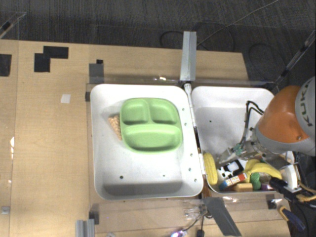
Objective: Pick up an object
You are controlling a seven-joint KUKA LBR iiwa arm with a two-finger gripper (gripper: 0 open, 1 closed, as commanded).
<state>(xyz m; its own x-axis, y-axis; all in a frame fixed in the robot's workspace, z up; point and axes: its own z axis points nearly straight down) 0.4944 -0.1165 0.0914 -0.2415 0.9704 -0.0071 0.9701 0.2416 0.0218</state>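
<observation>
My gripper (236,155) is low in the right bin (222,107), over a heap of small objects at the bin's near edge. The orange-banded wrist (279,120) hides much of it. Right beneath it lies a black-and-white item (229,171). A yellow corn cob (211,167) lies to the left of that. A banana (265,170) and a small green piece (256,179) sit to the right. A red-and-blue marker (232,182) and a tan block (244,187) lie along the front wall. I see nothing lifted in the gripper.
The left bin (106,147) holds a green divided plate (150,124) with a tan, grainy item (115,126) poking out from under its left side. A metal post (188,56) stands behind the wall between the bins. Cables hang beside the arm.
</observation>
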